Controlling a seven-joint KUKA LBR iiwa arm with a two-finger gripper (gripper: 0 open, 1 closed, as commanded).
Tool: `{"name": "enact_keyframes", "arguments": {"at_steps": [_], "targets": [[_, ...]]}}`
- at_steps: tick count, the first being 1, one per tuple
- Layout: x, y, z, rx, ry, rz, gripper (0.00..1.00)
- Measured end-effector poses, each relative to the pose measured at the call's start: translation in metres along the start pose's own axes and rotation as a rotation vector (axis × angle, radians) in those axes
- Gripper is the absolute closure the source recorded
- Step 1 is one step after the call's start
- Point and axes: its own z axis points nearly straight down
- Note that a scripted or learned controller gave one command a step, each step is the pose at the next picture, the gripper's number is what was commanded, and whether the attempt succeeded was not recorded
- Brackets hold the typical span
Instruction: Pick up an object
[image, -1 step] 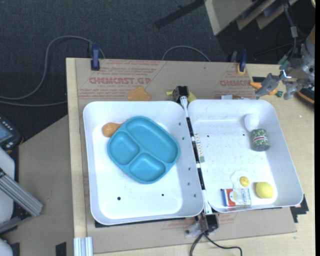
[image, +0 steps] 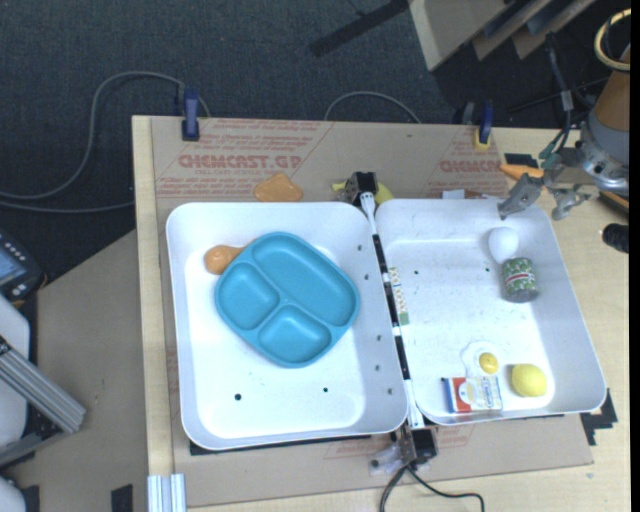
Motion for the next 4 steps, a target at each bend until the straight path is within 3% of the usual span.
{"name": "enact_keyframes", "arguments": {"at_steps": [1,2,3,4], "targets": [[0.002,-0.018,-0.013,-0.005,-0.001,-0.001,0.00],[0.008,-0.018,-0.018,-0.007,-0.001,-0.002,0.00],[0.001,-0.010,0.021,-0.005,-0.001,-0.003,0.00],[0.001,-0.031,0.041,-0.004,-0.001,-0.002,0.00]]}}
